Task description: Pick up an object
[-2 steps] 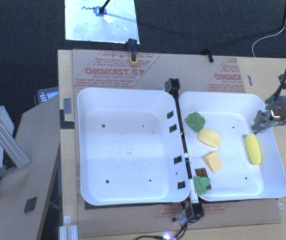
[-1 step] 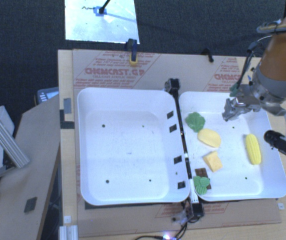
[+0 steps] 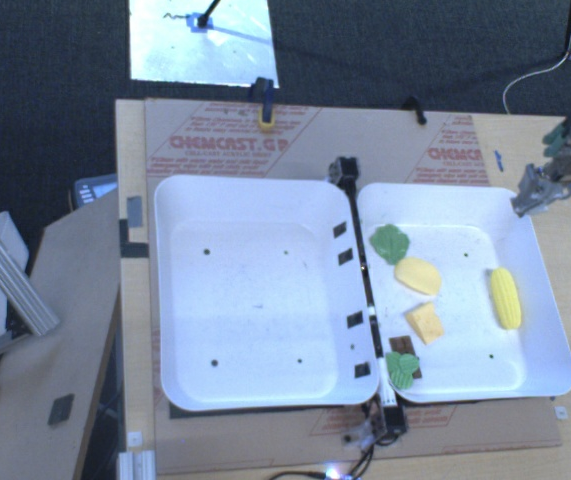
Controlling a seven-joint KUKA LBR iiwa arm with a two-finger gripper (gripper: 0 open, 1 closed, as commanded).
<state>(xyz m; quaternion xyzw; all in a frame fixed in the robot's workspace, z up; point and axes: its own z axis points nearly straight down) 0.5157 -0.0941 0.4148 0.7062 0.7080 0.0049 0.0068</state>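
Note:
The right bin (image 3: 540,363) holds several toy foods. A green leafy piece (image 3: 390,241) lies near its back left, with a pale yellow rounded piece (image 3: 418,275) just in front of it. A yellow-orange wedge (image 3: 425,322) sits closer to the front. Over by the right wall lies a yellow corn cob (image 3: 505,297). Another green piece (image 3: 402,369) rests against a small brown piece (image 3: 401,346) at the front left corner. My gripper (image 3: 528,200) hangs over the bin's back right corner, apart from all of them, with nothing seen in it.
The left bin (image 3: 180,368) stands beside the right one, joined by a black clip strip (image 3: 357,268). Both rest on a cardboard sheet (image 3: 225,143) on the bench. A cable (image 3: 535,73) loops behind the arm at upper right.

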